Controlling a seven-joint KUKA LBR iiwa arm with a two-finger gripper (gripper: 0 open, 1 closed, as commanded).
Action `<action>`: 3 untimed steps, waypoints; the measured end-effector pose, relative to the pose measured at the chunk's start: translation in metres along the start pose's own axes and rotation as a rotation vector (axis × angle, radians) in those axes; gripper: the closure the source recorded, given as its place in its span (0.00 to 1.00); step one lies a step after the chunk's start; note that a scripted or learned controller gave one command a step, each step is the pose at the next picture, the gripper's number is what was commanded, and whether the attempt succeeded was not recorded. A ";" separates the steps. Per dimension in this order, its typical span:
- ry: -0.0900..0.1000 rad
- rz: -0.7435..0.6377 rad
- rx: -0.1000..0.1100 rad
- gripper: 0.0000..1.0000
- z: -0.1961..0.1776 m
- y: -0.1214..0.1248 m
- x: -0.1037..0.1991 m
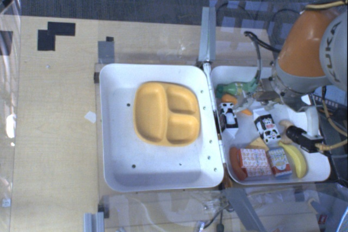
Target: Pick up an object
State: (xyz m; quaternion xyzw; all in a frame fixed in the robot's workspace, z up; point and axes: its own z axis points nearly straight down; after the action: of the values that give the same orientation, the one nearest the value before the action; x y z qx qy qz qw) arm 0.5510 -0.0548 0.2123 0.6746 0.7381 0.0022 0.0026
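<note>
Far out to the gripper's left sits the left bin (pixel 114 171), and in it a yellow divided tray (pixel 166 113) lies flat, with bare white floor all round it and its rim well apart from the tray on every side. Between the two bins runs the shared wall (pixel 213 117), a raised edge anything carried across would have to clear.

Right of that wall is the right bin (pixel 326 168), crowded. Just left of the gripper lie a green toy (pixel 235 88), a small orange piece (pixel 227 98) and a black-and-white cow figure (pixel 228 116). Nearer the front, below the gripper, are a second black-and-white figure (pixel 267 125), a red packet (pixel 251 164), a small printed box (pixel 278 161) and a banana (pixel 294 158), the last three lying side by side and touching.

The gripper (pixel 265 92) hangs low at the back of the right bin, under the grey and orange arm (pixel 307 46). Whether it is released or clenched cannot be told; the wrist hides that end. Nothing is seen grasped, so I judge the pick not yet made: choosing, closing and lifting all remain.

Room is tight here; the back wall and the clutter hem the tool in, and straight up looks the freest way out
</note>
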 end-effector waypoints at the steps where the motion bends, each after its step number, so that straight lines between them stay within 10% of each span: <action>1: -0.001 0.014 0.001 0.00 0.082 -0.012 -0.058; 2: -0.005 -0.030 -0.007 0.00 0.123 -0.010 -0.105; 3: -0.001 0.126 -0.001 0.00 0.089 0.071 -0.097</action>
State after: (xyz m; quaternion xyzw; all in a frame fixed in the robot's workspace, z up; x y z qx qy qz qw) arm 0.6309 -0.1450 0.1235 0.7196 0.6944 0.0022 0.0033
